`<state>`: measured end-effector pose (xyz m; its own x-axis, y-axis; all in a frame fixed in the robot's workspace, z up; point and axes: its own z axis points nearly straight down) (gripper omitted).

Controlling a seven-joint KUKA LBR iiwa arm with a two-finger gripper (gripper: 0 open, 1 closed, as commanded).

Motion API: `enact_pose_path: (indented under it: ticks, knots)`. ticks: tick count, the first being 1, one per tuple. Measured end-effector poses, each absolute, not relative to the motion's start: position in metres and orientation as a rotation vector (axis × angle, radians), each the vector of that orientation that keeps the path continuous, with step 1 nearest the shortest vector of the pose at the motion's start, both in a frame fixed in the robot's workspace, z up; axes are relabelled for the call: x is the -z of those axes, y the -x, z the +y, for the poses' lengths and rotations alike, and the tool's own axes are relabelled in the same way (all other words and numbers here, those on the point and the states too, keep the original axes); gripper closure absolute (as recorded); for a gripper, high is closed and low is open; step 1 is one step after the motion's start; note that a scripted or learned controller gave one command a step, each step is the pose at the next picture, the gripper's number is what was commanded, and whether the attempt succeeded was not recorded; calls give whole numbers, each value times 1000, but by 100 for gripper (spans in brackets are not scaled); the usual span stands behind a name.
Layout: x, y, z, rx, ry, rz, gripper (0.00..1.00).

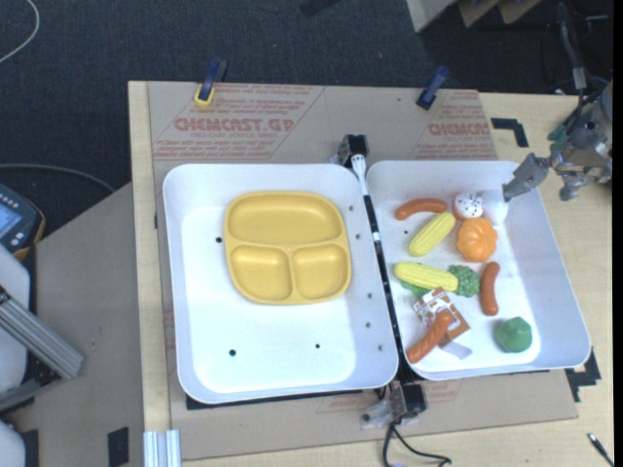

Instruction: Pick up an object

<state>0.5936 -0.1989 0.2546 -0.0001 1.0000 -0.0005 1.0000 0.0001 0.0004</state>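
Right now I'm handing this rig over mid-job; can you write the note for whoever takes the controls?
End effector: hovering by the far right rim of the right white bin; I can't tell whether anything is in it.
Things: in the right bin lie two yellow toy corn cobs, an orange toy pumpkin, two red toy sausages, a round green toy and a white speckled toy egg. The left white bin holds a yellow three-compartment plate.
Done: nothing visibly picked.
Left: grasp and lift one object.

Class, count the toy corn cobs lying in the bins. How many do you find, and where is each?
2, both in the right bin: one corn cob tilted near the top, another corn cob lower by the green piece. None seems hidden.
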Motion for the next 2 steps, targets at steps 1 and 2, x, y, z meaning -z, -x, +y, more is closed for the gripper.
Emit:
enact_pose_path:
  ticks: [1,2]
  knots:
    - [-78,-559,-102,2,-2221,2233,0]
    - [-95,-562,-107,-2,-2221,2219,100]
